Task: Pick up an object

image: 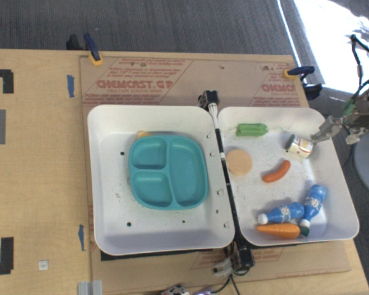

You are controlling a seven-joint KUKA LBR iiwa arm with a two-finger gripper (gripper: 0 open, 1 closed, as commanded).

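Observation:
My gripper [325, 132] reaches in from the right, over the right bin's [332, 226] far right rim. Its tip hangs just right of and above a small white and gold can [299, 147], which lies on the bin floor. Left of the can sits a green pickle [252, 129]. Further forward are a tan round disc [239, 162] and a red sausage [276, 171]. Two blue bottles [314, 201] [281, 214] and an orange carrot [278, 230] lie together at the bin's near right corner. Nothing is seen held.
The left bin [104, 183] holds a teal divided plate [168, 171]. A black clip [208, 98] sits where the two bins meet at the back. Cables and grey hardware [360, 112] crowd the right edge beyond the bin.

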